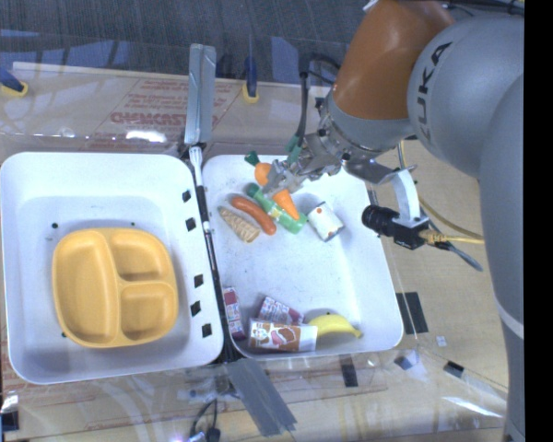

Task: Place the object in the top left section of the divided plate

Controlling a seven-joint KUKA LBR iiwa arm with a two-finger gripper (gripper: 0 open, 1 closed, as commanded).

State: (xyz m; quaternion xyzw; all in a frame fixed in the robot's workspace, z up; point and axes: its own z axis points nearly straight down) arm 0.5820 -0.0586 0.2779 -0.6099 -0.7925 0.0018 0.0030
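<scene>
From the camera above the bench, my gripper (pixel 284 175) hangs over the far part of the right bin (pixel 369 274), down among a small cluster of toy food near that bin's far wall. Whether I am clenched or released there I cannot tell; the wrist and the clutter hide it. Just beside me lie a carrot (pixel 287 204), a green piece (pixel 278 212) under it, a hot dog (pixel 253 214) and a ridged bread piece (pixel 239 225), all packed close together, so there is little room on my left. Another small orange piece (pixel 260 170) sits at the far wall. To my right a small white can with a red mark (pixel 323 220) lies tilted, a little apart from the cluster. The middle of this bin's floor is bare white. Along its near wall sit a banana (pixel 335 324), a printed carton (pixel 282 335) lying on its side, and a small packet (pixel 231 305) pressed against the left wall.

A grey metal strip (pixel 200 95) runs back from the ridge where the two bins meet. In the left bin (pixel 18 274) the yellow divided plate (pixel 116 286) lies flat, with white floor around it on all sides. Its top left section (pixel 85 267) holds nothing.

Behind the bins a printed cardboard sheet (pixel 101 109) covers the bench, and beyond it the floor is dark grey carpet (pixel 166 7).
</scene>
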